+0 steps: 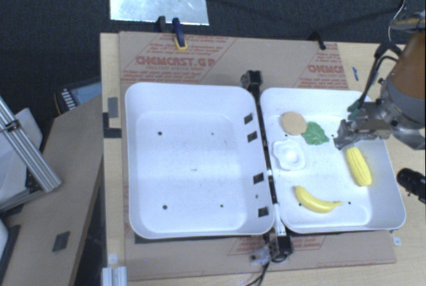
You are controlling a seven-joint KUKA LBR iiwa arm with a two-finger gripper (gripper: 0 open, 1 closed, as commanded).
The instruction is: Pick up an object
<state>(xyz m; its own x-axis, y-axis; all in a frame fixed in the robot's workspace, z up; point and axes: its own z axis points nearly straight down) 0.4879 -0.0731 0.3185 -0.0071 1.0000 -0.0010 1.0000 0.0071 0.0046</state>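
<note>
The right bin (386,211) holds a tan round cookie (293,122), a green leafy piece (315,134), a white fried egg (289,155), a yellow corn cob (359,166) and a banana (316,200). My gripper (348,138) hangs over the right part of this bin, just above the top end of the corn cob and to the right of the green piece. No object shows between its parts.
The left bin (193,158) lies beside the right one, with black clips (256,138) along the shared divider. A cardboard sheet (219,58) underlies both bins. A metal frame (26,151) stands at the far left.
</note>
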